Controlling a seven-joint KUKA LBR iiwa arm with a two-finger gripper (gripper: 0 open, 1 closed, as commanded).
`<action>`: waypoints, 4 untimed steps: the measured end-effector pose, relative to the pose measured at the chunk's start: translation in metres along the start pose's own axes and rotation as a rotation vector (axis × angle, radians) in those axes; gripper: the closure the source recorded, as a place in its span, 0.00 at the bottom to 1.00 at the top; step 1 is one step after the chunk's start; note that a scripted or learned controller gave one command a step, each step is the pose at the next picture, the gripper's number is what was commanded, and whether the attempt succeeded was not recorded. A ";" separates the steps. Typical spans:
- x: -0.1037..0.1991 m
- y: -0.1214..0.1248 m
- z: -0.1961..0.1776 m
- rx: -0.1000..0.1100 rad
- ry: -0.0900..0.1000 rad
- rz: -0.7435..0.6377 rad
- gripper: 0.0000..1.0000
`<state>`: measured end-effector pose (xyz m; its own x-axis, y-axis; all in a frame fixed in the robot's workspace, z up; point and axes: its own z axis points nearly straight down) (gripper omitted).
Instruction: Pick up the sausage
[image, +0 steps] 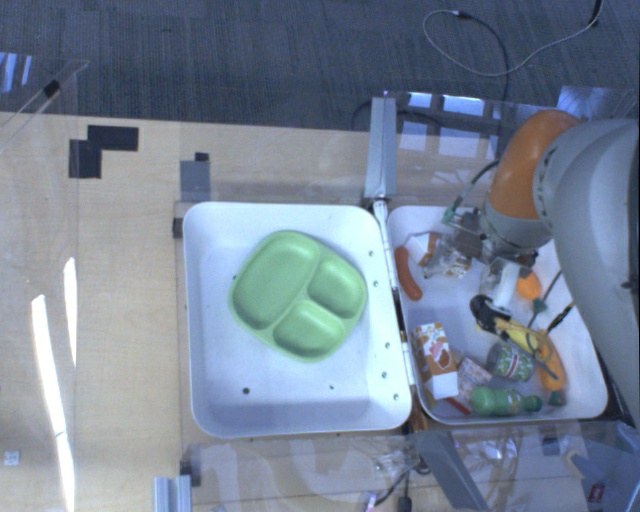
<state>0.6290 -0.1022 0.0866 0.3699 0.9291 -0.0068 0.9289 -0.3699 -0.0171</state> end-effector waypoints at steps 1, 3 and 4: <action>-0.028 -0.062 0.000 -0.023 0.010 0.021 0.00; -0.028 -0.014 -0.001 -0.026 0.010 -0.017 1.00; -0.029 -0.015 0.000 -0.025 0.008 -0.016 0.00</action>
<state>0.6044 -0.1241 0.0875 0.3546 0.9350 0.0010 0.9350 -0.3546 0.0073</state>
